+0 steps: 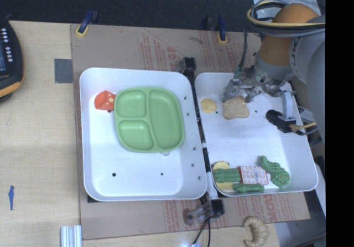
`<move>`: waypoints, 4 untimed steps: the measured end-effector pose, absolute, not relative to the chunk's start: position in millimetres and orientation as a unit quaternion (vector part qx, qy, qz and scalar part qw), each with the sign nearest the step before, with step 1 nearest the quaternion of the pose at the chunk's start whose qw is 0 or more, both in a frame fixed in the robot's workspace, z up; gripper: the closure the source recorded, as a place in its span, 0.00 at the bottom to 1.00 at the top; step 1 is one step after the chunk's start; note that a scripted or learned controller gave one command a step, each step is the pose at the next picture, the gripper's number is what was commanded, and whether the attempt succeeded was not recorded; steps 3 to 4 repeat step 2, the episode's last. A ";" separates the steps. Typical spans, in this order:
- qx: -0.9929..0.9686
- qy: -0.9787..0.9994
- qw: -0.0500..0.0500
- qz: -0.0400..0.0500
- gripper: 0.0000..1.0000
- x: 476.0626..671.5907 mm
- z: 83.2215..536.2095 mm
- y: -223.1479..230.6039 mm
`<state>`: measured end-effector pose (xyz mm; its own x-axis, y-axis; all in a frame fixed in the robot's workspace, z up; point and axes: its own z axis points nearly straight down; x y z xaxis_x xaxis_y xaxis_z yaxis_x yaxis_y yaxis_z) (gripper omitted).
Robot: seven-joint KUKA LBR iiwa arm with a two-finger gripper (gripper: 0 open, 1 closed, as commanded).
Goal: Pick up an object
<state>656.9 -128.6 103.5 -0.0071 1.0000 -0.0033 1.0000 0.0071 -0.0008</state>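
Right bin (pixel 287 152): toast (pixel 236 109) just below fingers (pixel 234 91)

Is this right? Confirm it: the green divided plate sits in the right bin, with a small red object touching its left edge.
Not quite. The camera view shows the green divided plate in the left bin, not the right bin. The rest holds: the small red object touches the plate's left edge.

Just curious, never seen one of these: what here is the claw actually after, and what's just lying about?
In play: claw, toast beneath it, right bin.

Lying about: green plate, red toy, yellow disc, green toys, croissant.
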 end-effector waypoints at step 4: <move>0.704 0.710 -0.003 -0.003 1.00 616.6 201.5 25.1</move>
